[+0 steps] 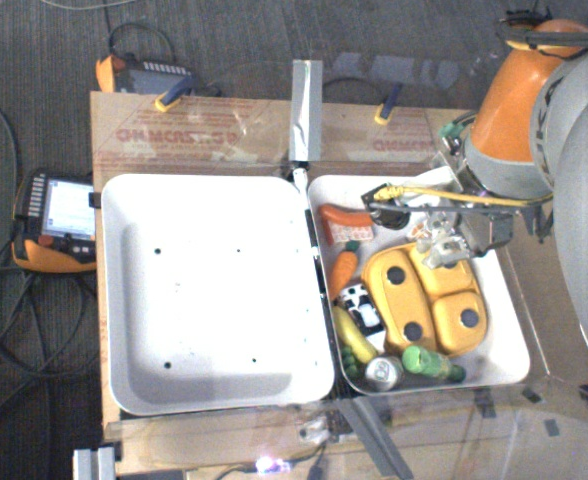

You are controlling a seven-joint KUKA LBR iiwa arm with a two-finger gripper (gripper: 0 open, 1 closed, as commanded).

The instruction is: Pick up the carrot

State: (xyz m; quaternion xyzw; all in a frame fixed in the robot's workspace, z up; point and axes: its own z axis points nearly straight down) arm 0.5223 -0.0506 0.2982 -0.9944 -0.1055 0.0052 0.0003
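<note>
The carrot (pixel 345 266) is a small orange piece lying in the right bin (pixel 514 353), near its left wall. It sits just below a red and white packet (pixel 346 225) and above a black and white object (pixel 359 303). My gripper (pixel 440 246) hangs over the upper middle of the right bin, above the top edge of a large yellow moulded object (pixel 426 306). It is well to the right of the carrot and apart from it.
A banana (pixel 352 336), a silver can (pixel 381 371) and a green bottle (pixel 432 363) crowd the right bin's lower left. The left bin (pixel 124 298) adjoins it. The arm's orange band (pixel 509 108) rises at the upper right.
</note>
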